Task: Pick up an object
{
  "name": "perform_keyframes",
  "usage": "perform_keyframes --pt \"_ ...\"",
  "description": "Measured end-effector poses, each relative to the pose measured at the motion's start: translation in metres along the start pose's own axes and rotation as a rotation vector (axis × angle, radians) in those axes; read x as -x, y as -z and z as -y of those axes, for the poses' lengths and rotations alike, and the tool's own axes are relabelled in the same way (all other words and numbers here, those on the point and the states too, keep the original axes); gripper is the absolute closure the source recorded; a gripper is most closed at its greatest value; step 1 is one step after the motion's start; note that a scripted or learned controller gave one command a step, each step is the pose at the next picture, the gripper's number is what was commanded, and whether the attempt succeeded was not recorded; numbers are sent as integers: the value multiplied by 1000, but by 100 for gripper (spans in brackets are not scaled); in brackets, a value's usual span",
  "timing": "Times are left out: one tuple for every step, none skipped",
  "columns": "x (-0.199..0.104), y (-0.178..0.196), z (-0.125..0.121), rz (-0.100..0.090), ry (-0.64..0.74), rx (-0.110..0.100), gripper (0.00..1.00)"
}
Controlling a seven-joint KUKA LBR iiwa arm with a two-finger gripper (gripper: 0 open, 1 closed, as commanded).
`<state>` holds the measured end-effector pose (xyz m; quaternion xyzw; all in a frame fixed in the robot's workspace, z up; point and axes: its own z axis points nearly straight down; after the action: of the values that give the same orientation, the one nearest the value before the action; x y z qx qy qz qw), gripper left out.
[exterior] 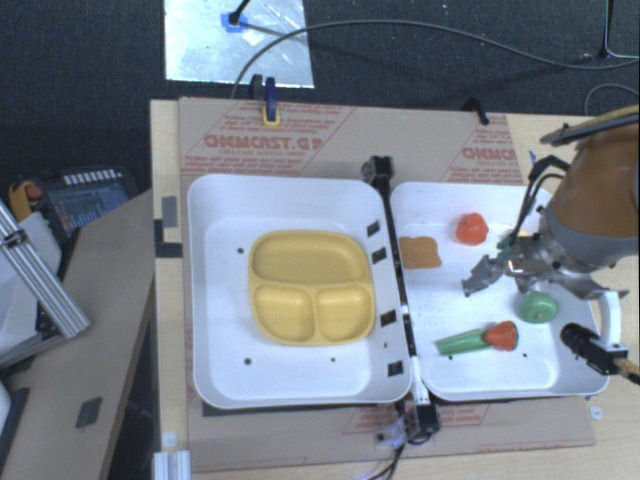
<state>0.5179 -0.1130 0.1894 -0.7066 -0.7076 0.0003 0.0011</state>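
The right bin (440, 378) holds several small things. A brown flat piece (420, 253) lies near its left wall. An orange-red round thing (472, 229) sits toward the back. A green round thing (539, 308) lies at the right. A green stick with a red end (475, 340) lies near the front. My gripper (487, 275) hangs low over the middle of this bin. It is right of the brown piece, below the orange-red thing and just left of the green round thing. I see nothing held in it.
The left bin (215, 268) holds a yellow divided tray (310, 286). A black clipped divider (392, 268) runs between the two bins. The arm's bulky grey and orange wrist (600, 198) covers the right bin's far right corner.
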Motion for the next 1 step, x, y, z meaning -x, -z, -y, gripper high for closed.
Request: perform_keyframes --pt "0 -63 2 0 0 -2 0"
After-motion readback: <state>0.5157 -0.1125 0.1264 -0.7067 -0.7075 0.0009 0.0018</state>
